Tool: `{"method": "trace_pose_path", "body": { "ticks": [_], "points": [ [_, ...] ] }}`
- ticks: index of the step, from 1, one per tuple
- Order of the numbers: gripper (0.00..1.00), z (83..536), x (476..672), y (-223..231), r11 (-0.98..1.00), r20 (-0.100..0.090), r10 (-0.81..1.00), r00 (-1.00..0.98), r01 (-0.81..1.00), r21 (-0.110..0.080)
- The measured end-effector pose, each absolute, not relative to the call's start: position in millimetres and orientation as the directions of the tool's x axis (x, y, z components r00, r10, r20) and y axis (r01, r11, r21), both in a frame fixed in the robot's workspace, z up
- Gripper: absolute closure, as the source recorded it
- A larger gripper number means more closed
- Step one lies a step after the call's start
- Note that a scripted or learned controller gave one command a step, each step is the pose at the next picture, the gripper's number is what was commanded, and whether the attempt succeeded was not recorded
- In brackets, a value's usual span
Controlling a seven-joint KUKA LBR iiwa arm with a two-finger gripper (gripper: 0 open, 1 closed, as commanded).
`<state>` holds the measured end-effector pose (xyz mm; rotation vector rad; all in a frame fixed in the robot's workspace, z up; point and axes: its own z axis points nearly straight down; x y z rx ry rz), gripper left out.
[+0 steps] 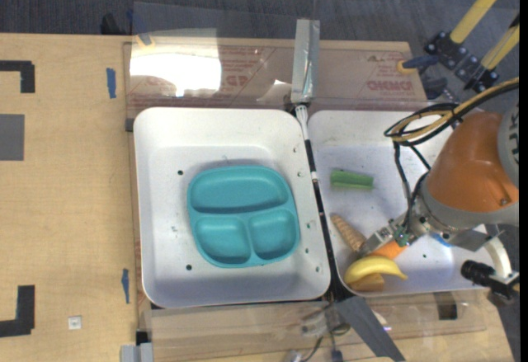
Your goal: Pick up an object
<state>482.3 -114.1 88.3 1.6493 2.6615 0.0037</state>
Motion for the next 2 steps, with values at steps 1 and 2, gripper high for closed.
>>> {"method": "trace_pose_path", "body": {
  "ticks": [1, 2],
  "points": [
    [1.0, 100, 484.4, -114, 0.443, -0.01, 0.897, -0.443, 0.896, 0.014],
    [1.0, 149, 480.3, -106, 0.11, -0.001, 0.994, -0.11, 0.994, 0.003]
  ]
}}
